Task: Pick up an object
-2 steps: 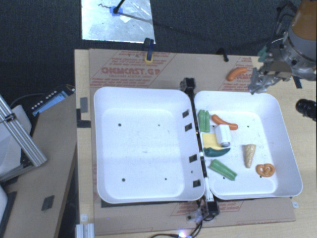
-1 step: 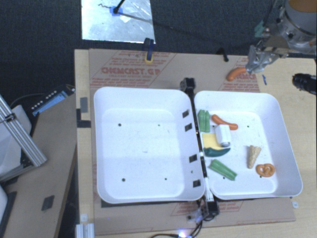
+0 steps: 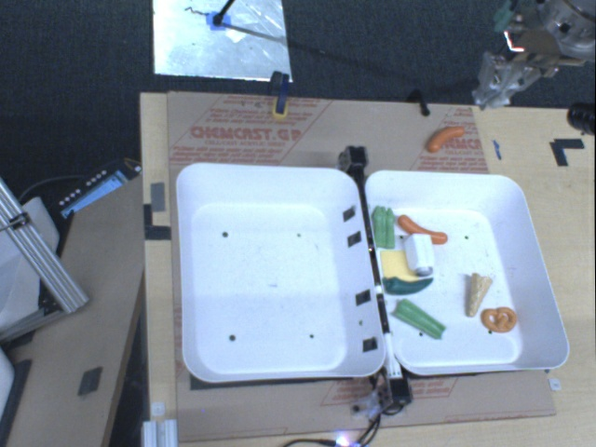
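Gripper [image 3: 503, 74] above tabletop [image 3: 307, 124] at upper right, finger state not discernible, right bin [image 3: 535, 277] holding orange sausage [image 3: 422, 228] lying long axis upper-left to lower-right, green pod [image 3: 418, 318] likewise diagonal, cone [image 3: 477, 292] upright, pretzel [image 3: 499, 319].

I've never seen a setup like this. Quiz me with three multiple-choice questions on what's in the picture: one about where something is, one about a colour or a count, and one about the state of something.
1. Where does the orange sausage-shaped toy lie?
A. In the left bin
B. On the board beyond the right bin
C. On the floor

2. What colour is the pretzel in the right bin?
A. Blue
B. Orange-brown
C. White

3. Where is the gripper relative to the bins?
A. Pressed down into the left bin
B. Resting on the pretzel
C. Up beyond the right bin's far edge, apart from the toys

Answers:
1. B, it rests on the cardboard past the bin's far rim.
2. B, it shows orange-brown near the bin's near right corner.
3. C, it hangs over the board's far edge with no toy near it.
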`<state>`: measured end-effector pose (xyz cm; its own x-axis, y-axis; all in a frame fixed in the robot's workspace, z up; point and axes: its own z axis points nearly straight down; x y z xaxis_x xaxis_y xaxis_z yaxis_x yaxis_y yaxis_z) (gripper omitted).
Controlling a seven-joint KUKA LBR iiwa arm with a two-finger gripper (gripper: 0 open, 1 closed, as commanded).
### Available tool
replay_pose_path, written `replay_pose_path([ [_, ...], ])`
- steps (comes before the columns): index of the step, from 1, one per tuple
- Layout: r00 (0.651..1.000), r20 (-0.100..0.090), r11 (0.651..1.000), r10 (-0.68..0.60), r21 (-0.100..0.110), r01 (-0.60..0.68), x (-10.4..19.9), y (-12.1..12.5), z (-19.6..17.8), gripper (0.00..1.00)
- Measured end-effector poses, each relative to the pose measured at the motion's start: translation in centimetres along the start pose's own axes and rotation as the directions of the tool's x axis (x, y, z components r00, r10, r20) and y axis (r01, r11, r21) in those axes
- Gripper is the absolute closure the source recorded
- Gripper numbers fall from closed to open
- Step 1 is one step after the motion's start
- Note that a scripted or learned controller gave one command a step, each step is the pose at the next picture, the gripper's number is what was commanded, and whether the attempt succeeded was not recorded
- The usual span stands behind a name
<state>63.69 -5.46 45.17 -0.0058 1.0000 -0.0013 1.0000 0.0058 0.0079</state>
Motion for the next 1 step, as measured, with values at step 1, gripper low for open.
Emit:
replay_pose_path([
  [1, 1.0, 0.002, 1.0, 0.008, 0.003, -0.008, -8.82, 1.19, 1.15, 1.0],
])
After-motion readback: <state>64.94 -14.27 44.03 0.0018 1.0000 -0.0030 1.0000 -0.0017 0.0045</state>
